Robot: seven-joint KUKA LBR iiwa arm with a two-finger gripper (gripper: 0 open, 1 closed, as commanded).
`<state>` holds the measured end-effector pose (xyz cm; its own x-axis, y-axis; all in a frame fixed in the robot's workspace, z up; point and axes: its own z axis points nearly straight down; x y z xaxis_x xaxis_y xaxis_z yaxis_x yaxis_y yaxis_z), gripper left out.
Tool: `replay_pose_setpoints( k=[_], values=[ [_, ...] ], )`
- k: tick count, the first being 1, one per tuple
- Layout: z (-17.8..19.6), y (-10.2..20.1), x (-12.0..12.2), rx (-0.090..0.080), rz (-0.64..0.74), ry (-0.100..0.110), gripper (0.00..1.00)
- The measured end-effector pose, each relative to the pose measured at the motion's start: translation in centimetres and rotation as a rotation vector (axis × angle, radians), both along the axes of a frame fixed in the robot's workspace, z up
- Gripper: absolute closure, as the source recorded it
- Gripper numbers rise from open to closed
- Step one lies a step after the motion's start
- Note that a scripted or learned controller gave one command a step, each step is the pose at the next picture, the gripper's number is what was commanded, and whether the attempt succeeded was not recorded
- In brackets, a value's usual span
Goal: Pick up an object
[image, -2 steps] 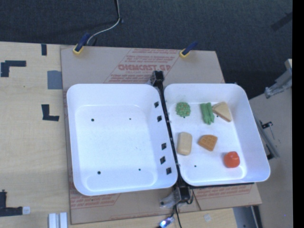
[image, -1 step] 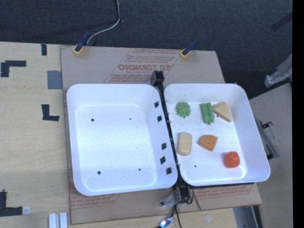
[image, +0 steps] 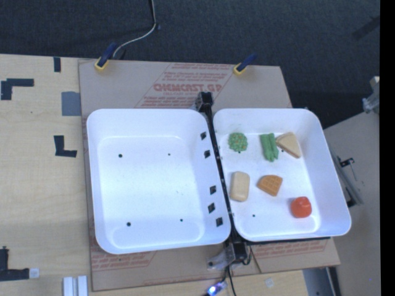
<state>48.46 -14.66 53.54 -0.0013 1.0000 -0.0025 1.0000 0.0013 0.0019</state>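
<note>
The right bin (image: pixel 321 134) holds several small objects. A round green piece (image: pixel 237 142) lies near its far left. Beside it a long green piece (image: pixel 268 147) touches a tan wedge (image: pixel 289 144). Closer to the front are a cream oblong block (image: pixel 239 185), an orange wedge (image: pixel 270 184) and a red round piece (image: pixel 301 207).
The left bin (image: pixel 99 165) sits against the right one on a brown cardboard sheet (image: pixel 179 85). Two clamps with yellow and blue grips (image: pixel 103 59) (image: pixel 244 64) pin the sheet at the far edge. A white cable (image: pixel 150 17) runs off behind. A grey metal fixture (image: pixel 372 98) stands at the right.
</note>
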Motion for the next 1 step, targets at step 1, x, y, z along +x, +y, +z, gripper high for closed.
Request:
replay_pose_setpoints(
  k=[1],
  values=[
    [-10.73, -7.43, 1.40, 0.003, -0.008, 0.013, 1.00]
  ],
)
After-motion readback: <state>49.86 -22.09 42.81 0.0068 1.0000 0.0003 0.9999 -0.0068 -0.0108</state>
